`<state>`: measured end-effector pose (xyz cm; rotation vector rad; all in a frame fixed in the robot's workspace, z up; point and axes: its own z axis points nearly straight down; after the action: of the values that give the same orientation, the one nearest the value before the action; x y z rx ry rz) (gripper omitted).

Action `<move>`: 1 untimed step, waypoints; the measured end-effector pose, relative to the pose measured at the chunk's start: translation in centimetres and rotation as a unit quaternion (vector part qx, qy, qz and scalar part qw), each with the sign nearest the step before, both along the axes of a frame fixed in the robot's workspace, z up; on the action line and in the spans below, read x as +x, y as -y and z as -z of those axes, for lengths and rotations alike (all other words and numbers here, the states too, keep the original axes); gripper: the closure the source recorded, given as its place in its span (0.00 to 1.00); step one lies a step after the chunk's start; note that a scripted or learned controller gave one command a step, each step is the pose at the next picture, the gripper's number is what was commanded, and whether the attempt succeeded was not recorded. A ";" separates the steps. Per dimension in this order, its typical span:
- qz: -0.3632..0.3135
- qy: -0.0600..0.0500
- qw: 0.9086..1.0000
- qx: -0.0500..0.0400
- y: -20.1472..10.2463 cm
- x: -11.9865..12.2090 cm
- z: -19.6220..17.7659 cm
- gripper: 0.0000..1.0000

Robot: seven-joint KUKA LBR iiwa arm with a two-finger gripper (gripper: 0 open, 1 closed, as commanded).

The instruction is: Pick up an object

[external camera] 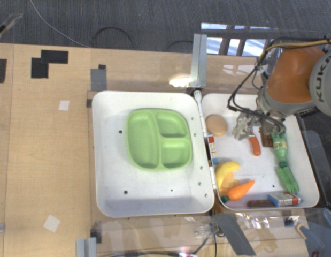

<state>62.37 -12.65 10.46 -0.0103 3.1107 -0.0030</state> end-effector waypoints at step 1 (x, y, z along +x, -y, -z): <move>-0.140 -0.012 0.990 -0.002 -1.5 -5.5 1.0 1.00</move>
<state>56.82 -11.11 9.50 -0.4490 3.1016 -0.0008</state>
